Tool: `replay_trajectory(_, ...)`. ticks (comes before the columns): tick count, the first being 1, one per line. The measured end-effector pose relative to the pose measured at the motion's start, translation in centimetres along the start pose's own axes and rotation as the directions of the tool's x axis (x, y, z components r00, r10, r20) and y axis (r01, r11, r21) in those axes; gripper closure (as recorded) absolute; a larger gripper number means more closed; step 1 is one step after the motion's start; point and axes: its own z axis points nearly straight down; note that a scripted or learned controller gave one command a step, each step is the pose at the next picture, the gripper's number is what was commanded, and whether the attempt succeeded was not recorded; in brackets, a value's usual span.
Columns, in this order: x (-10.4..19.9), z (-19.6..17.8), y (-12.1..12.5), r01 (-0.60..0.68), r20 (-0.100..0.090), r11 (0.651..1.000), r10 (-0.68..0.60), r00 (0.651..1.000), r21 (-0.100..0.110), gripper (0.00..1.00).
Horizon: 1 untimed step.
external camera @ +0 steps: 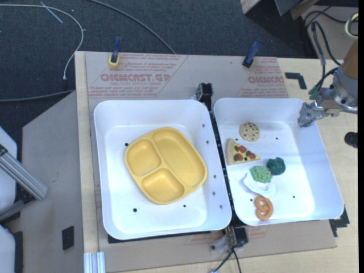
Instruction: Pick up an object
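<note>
So, going left to right: the left bin (108,124) holds just a yellow divided tray (165,164). The right bin (324,169) has the candidates: a cookie (249,131), a pizza slice (241,152), some green broccoli-looking bits (267,170) and a pretzel (263,207), all clustered toward its left side. The claw (310,114) hangs at that bin's upper right corner, well apart from all of them, grasping nothing; whether it's clenched I can't tell. Looks like the approach stage. Next it needs to swing over one item and drop down.

Dark grey carpet (45,50) surrounds the light wooden desk (74,169); thin white cables (68,16) trail across it, and 2 blue clamps (116,49) grip the desk's far edge.
</note>
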Motion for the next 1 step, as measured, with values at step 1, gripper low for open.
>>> replay_trajectory(1,-0.04,-5.53,0.23,0.0,0.001,1.0,0.0,1.0,-0.002,1.0)
